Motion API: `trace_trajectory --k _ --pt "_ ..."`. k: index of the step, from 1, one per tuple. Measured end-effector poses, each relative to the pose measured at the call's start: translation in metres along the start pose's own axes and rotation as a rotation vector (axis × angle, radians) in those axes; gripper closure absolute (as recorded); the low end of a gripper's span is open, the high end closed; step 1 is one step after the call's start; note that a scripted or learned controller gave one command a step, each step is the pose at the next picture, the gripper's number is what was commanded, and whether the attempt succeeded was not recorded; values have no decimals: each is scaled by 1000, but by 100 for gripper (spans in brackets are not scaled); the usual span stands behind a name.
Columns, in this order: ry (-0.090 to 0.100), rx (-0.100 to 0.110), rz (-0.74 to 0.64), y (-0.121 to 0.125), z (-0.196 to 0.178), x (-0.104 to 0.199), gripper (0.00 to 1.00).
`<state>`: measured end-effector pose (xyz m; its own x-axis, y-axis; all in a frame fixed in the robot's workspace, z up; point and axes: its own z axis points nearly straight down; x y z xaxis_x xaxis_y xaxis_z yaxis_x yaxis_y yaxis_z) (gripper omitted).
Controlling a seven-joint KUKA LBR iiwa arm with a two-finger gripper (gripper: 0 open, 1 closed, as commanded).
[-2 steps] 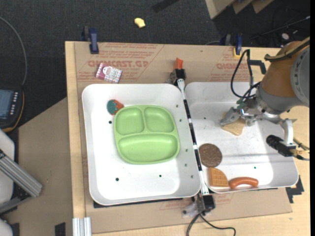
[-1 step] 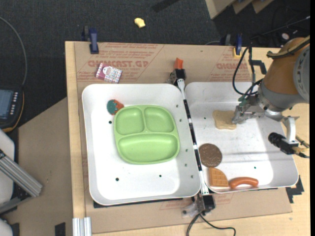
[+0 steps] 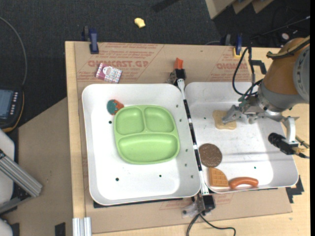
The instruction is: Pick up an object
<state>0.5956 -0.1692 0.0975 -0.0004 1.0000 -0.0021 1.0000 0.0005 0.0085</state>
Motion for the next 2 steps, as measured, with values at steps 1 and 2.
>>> trace_trajectory --k 1,2 --pt "4 17 6 -84 13 -18 0" --pt "1 1 -5 -11 12 15 0"
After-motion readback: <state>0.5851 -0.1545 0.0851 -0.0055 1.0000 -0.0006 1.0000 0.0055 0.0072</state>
